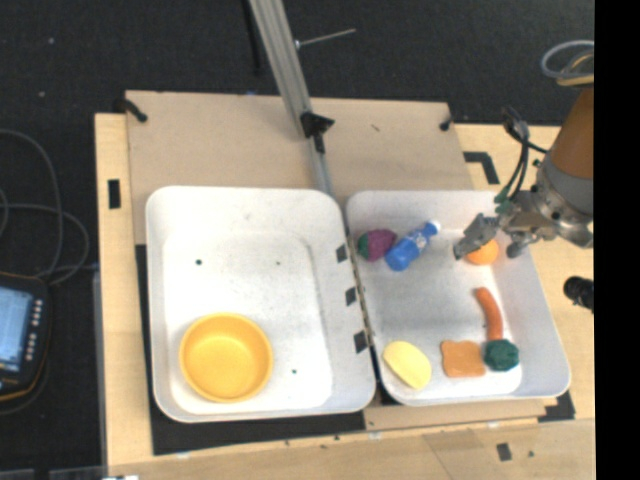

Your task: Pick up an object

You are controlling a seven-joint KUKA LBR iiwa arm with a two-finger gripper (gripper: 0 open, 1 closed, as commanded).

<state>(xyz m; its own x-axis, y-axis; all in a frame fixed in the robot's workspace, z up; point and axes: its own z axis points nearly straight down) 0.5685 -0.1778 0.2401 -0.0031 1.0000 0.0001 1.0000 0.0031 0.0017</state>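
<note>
We saw a bench from above with two shallow white bins side by side. The left bin [250,218] held a yellow bowl [226,356] in its near left corner, close to the near rim; the rest of its floor lay open, save for a few dark specks.

The right bin [440,208] was busier. Near its far left edge sat a purple ball [376,244], and just beside it a blue bottle [409,247] lay on its side, its white cap pointing right. Along the near rim, from left to right, lay a pale yellow lemon [407,364], a flat orange block [462,358] and a green lump [501,354]. An orange carrot [489,310] ran from the green lump toward the far side. The middle of this bin's floor was bare.

The arm [570,158] reached in from the right, over the bin's far right part. Its gripper [492,238] hovered at a small orange fruit [483,253] close to the right wall. The jaws stood apart, one finger to the left of the fruit and one to the right, but we could not tell whether they touched it.

A slanted metal pole [285,63] stood at the far side, rising above the seam between the bins.
</note>
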